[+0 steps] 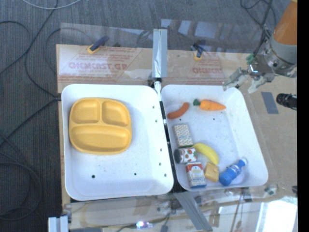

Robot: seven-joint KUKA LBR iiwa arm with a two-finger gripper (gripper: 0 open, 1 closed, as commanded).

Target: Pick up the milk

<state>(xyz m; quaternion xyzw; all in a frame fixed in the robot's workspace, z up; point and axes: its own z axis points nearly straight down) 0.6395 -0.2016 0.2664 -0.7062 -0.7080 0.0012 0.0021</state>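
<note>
Milk carton (195, 174): a small red and white box with printing on its face, lying in the right bin (236, 129) near the front rim, at about 7 o'clock from that bin's middle.
Milk carton's long axis: runs roughly from 12 to 6 o'clock, tipped a little so the far end leans toward 11 o'clock; which end is the top I cannot tell.
Milk carton's neighbours: a small can (186, 155) with a red label lies just beyond it at 12 o'clock; a tan block (211, 171) sits right beside it at 3 o'clock; past that, a blue bottle (232, 172) lies slanted with its pale cap toward 1 o'clock.
Rest of right bin: a yellow banana (207, 152) at the middle, a speckled cracker-like box (183, 135) toward 10 o'clock, a brown sausage (178, 110) and an orange carrot (210, 105) with a green top near the far rim.
Left bin (116, 178): holds a yellow divided tray (100, 125), three compartments, sitting toward 10 o'clock.
Gripper (246, 81): hangs over the right bin's far right corner, at about 1 o'clock from the milk and well apart from it; its two fingers are spread apart with nothing between them.
Arm (286, 30): grey with an orange band, coming in from the right.
</note>
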